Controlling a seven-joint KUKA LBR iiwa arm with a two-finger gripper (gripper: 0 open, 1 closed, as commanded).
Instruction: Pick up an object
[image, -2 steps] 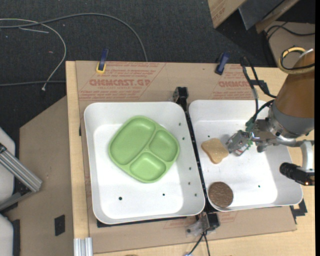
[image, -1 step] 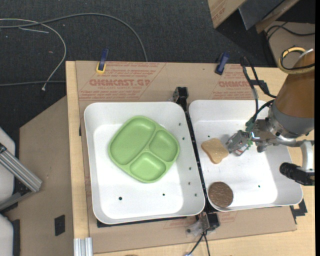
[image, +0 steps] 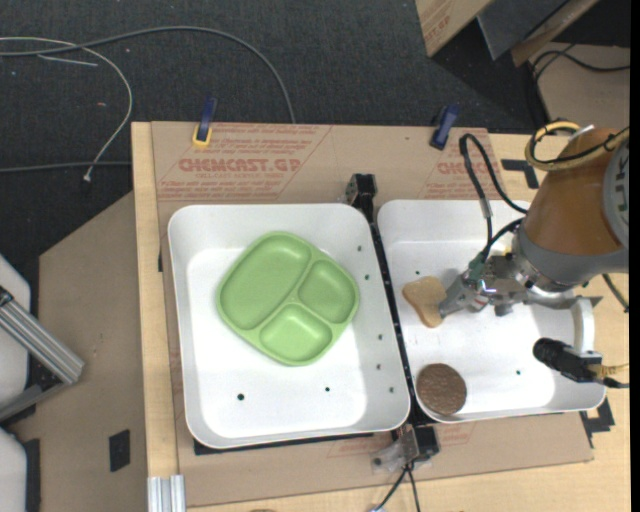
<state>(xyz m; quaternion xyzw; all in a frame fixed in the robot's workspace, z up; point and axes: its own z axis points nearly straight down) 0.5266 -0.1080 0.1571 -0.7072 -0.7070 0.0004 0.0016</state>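
Observation:
A tan, bread-like piece (image: 423, 299) lies in the left part of the right bin (image: 500, 225). A round brown disc (image: 441, 388) rests at that bin's front left corner. My gripper (image: 462, 296) hangs low over the right bin, just right of the tan piece, and looks to be touching or almost touching its edge. The grey wrist and orange band (image: 572, 200) rise behind it to the right. In the left bin (image: 200, 330) a green divided plate (image: 288, 297) lies flat near the middle.
Black cables loop from the wrist across the back of the right bin. A black part (image: 566, 360) sticks out over that bin's right front. A black clamp (image: 361, 188) sits between the bins at the back, and blue clips hold the cardboard base.

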